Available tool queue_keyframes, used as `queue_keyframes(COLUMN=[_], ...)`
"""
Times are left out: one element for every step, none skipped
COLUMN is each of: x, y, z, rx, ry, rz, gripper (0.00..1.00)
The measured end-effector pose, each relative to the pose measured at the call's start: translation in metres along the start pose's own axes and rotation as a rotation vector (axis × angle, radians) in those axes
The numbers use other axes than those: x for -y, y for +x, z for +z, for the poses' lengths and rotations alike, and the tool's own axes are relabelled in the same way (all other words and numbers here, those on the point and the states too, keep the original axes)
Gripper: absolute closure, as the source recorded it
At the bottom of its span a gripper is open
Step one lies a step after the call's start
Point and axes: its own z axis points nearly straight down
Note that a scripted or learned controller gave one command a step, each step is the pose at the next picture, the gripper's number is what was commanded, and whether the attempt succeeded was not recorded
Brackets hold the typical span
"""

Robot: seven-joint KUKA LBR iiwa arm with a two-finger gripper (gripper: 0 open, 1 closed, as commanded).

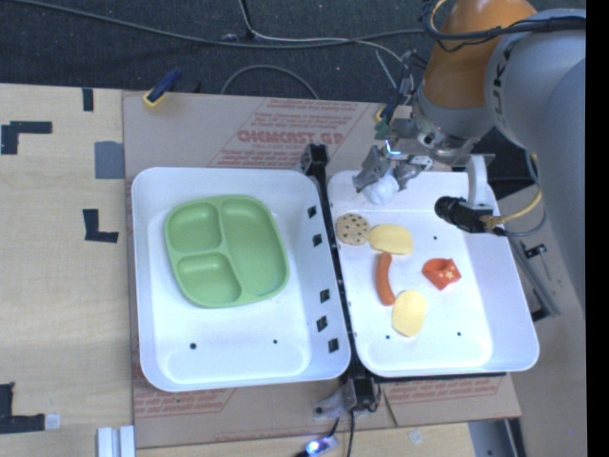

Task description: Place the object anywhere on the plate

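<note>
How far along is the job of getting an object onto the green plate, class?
Done: nothing sits on the green plate. In hand: the gripper is at the right bin's far edge by a white object. Left: cookie, sausage and the rest lie in the right bin.

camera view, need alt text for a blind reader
The arm's gripper hangs over the right bin's far corner, above toy food: a cookie, sausage, red piece. A green divided plate lies in the left bin.
</note>
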Motion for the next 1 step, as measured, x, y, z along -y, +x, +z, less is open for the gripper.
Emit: queue_keyframes(x=[0.0257], y=[0.0503], z=[0.0057], rx=[0.001], ry=[0.002], rz=[0.001], gripper=[1.00])
